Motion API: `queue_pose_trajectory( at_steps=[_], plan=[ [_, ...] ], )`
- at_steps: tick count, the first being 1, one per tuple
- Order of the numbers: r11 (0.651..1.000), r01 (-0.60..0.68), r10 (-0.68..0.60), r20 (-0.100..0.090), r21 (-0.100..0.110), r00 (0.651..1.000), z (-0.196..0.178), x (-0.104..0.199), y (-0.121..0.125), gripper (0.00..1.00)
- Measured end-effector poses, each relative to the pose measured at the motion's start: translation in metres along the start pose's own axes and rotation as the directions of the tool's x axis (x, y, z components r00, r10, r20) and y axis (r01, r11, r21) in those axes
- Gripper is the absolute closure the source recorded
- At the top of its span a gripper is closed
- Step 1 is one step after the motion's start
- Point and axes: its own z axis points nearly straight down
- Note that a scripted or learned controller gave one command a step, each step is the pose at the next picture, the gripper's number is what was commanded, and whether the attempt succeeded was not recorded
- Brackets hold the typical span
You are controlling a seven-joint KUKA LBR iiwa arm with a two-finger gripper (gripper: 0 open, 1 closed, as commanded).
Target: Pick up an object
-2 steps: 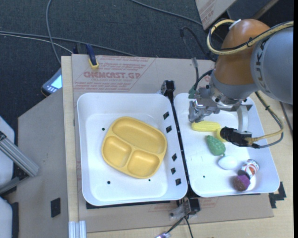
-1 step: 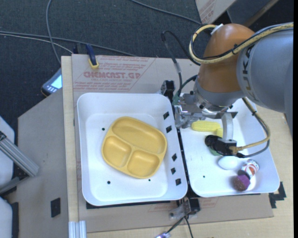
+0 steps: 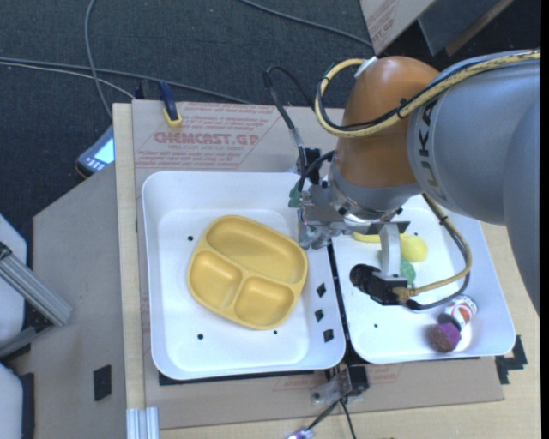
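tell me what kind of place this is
Probably a robotics lab test bench: a robot arm reaches over two white bins, one holding a yellow divided plate, with loose cables on dark carpet.

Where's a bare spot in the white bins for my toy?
Left white bin: bare floor in front of and left of the yellow divided plastic plate. Right white bin: crowded by the grey arm and fuzzy purple ball.

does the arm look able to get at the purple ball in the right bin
Probably yes: the purple ball lies uncovered at the front of the right bin, a red and white thing beside it, and the arm hangs over that bin.
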Motion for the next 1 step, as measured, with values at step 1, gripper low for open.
queue_pose_trajectory(
  at_steps=[1],
  plan=[
    [1.000,-0.005,0.005,0.002,-0.001,1.000,0.0001,-0.0032,0.0009,0.00]
  ],
)
